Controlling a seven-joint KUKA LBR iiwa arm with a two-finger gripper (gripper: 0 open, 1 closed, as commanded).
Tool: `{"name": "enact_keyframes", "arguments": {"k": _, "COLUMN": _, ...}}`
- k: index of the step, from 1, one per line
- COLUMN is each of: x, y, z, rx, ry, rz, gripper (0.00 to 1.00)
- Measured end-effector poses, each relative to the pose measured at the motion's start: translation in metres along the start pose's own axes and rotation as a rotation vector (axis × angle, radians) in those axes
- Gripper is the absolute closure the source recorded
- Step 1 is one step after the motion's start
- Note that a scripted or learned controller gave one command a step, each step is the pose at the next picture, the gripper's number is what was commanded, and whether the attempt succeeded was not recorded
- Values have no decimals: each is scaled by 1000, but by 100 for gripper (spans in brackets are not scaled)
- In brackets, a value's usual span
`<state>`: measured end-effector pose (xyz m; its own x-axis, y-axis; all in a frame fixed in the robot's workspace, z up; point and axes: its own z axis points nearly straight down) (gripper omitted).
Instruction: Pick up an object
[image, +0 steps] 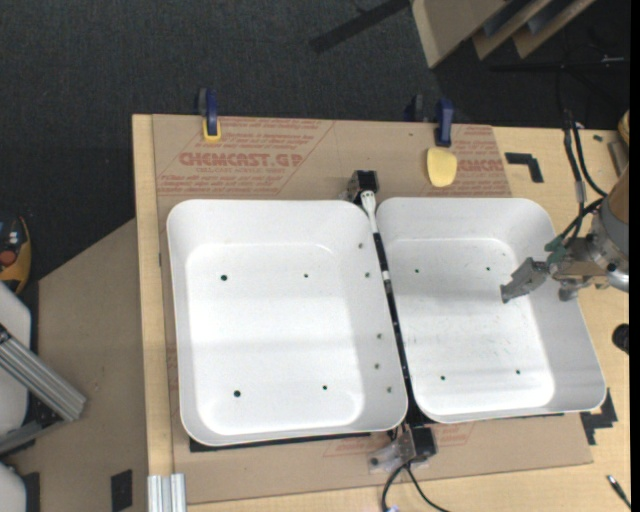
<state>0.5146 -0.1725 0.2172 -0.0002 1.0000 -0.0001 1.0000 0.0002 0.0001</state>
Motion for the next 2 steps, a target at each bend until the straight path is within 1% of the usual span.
{"name": "enact_keyframes", "arguments": {"k": 1, "x": 10, "y": -32, "z": -234, "rx": -21, "ry": -6, "rz": -2, "gripper": 0}}
{"name": "enact_keyframes", "arguments": {"k": 2, "x": 10, "y": -31, "z": -235, "rx": -6, "ry": -4, "rz": -1, "gripper": 100}}
